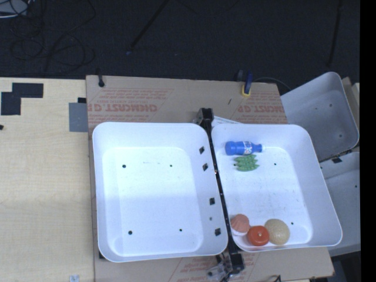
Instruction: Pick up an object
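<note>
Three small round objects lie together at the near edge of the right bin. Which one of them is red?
The red round object in the middle. The pinkish round one lies to its left by the bin's divider, and the pale beige round one lies to its right.

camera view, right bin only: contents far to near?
blue bottle → green toy → then the near-edge cluster, left to right: pink ball, red-orange ball, tan ball.

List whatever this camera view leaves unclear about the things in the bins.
- Blue bottle: label print too small to read.
- Green object: too small and blurred to identify.
- Red round object, pinkish one and tan one: clustered in the right bin at its near corner; whether they touch is unclear.
- Dark hardware below the bins: cut off by the bottom edge.
</note>
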{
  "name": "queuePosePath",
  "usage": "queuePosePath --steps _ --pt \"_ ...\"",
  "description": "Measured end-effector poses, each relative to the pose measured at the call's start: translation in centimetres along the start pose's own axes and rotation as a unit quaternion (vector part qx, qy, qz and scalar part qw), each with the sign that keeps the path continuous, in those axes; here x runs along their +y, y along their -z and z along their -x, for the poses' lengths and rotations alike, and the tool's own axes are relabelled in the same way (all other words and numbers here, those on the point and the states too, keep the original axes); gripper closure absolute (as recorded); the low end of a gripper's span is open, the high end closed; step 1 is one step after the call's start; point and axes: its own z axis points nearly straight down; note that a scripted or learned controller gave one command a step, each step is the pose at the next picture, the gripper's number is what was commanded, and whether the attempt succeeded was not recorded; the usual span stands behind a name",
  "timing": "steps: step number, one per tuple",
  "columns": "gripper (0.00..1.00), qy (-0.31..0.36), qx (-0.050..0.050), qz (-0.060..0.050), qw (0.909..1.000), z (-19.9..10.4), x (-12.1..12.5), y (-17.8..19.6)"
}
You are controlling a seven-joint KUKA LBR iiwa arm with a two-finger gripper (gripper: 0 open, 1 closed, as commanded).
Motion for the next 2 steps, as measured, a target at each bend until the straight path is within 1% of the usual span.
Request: queuePosePath --steps 1,2 --pt "1.00 0.002 0.000 0.000 1.0000 -0.02 0.08 1.00" --pt "0.00 0.002 0.000 -0.001 1.0000 -0.03 0.08 0.96"
